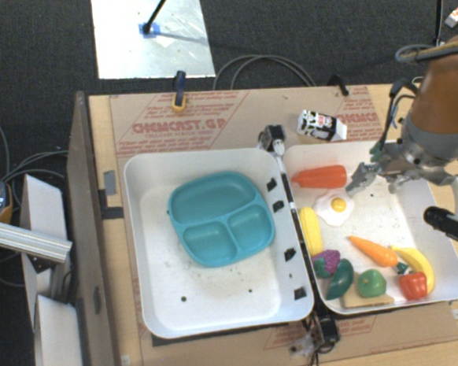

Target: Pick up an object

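The right bin [440, 201] holds several toy foods. An orange-red sausage-shaped piece [319, 177] lies at its back left, with a fried egg [335, 207] just in front of it. A yellow corn cob [310, 229] rests along the left wall. Purple grapes [324, 263], a dark green vegetable [339, 278], a green apple [370, 283], a carrot [372, 250], a banana [419, 266] and a red pepper [413, 285] crowd the front. My gripper [364, 177] hangs over the bin's back, just right of the orange-red piece and above the egg, with nothing seen in it.
The left bin [155, 302] carries a teal divided plate [220, 218]. A black-and-white carton [321, 125] lies on the cardboard behind the right bin. Black clips line the wall between the bins. The right bin's middle right floor is bare.
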Tool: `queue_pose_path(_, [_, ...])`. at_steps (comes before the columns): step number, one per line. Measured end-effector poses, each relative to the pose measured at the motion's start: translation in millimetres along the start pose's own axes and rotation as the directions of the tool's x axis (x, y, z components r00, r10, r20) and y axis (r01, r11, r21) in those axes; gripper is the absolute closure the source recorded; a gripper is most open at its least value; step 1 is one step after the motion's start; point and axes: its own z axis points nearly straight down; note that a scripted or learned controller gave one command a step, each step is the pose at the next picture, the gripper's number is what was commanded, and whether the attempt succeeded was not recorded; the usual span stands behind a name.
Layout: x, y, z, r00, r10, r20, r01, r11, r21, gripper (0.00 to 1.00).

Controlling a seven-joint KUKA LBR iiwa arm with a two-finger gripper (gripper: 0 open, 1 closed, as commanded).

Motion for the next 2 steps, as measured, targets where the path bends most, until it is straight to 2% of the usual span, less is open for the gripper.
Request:
queue_pose_path(1, [-0.6, 70.5, 72.3, 1.0, -0.003, 0.001, 0.003, 1.0, 0.001, 0.0])
queue_pose_path(2, [-6.3, 96.9, 99.9, 1.0, -0.001, 0.002, 0.001, 1.0, -0.021, 0.0])
